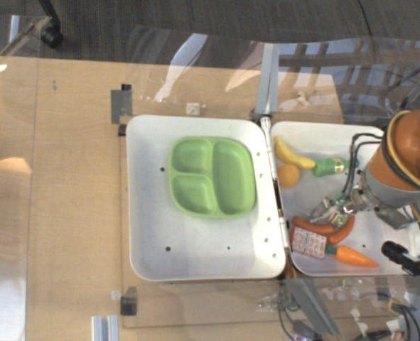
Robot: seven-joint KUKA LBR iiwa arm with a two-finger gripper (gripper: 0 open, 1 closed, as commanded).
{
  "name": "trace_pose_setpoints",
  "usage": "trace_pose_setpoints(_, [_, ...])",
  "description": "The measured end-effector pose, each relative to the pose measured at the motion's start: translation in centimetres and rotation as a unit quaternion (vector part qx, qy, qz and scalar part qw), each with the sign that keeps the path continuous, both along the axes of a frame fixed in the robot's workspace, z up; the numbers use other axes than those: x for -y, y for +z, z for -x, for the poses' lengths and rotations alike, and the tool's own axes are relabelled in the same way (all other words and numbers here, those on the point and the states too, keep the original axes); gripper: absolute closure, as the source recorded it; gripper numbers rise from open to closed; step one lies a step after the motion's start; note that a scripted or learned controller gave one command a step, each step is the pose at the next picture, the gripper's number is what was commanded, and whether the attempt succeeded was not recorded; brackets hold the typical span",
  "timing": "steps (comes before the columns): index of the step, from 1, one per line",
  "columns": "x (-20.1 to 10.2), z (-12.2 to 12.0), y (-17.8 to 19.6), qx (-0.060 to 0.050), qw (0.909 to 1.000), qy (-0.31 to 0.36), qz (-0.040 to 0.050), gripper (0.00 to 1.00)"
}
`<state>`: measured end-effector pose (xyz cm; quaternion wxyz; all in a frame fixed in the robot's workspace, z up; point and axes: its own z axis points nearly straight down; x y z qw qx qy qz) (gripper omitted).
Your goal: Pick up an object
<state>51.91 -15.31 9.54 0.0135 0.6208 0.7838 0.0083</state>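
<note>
The left bin (146, 254) carries a green divided plate (213, 176) sitting alone near its middle, well apart from where the arm is working, so nothing there is at risk.

Across the divider, the right bin (302, 135) is crowded. Along its left side lie a banana (293, 154) and, just beside it, an orange ball (288, 175), with a small green bottle (330, 167) next to the banana's tip. Lower down, a sausage (322, 226) lies close against a small printed box (309, 243), and a carrot (353, 257) sits just beside that box.

The gripper (335, 209) hangs low over the sausage, right at its upper edge. I cannot tell whether it is parted or closed; the tips blur into the clutter, and nothing looks lifted.

To my eye the sausage is the likely target, and the trouble is its neighbours. The round skin could slip out sideways if the tips close off-centre. A tip could also land on the box and push it, or wedge between the two. Coming down too far would press the sausage into the bin floor rather than catch it.
</note>
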Motion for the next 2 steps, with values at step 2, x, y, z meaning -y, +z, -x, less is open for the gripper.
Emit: trace_pose_setpoints(2, [-2.8,-1.7,11.4,-0.012,0.9996,-0.024,-0.0016,1.00])
